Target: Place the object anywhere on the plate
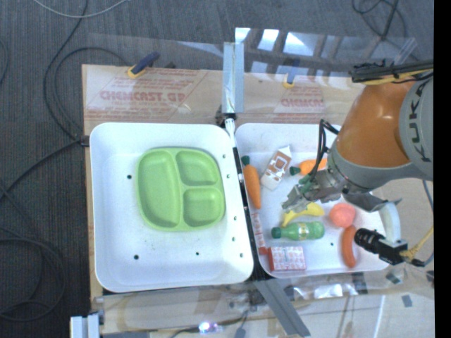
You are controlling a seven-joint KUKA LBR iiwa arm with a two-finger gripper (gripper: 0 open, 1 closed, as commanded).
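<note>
The jaws (301, 196), whether open or closed unclear, hang over the banana (308, 210) right of the plate (181, 189).

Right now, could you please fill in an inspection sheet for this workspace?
Surface: two white bins, left bin and right bin, side by side on a bench.
Job's things: green plate with three compartments in the left bin, nothing on it.
Clutter: in the right bin, carrot, white carton, green bottle, yellow piece, pink ball, red sausage, red-and-white packet.
Grippers: tool low over the right bin beside the yellow piece; finger state unclear.
Cables: several on the floor at left and top.
Surroundings: grey carpet.
</note>
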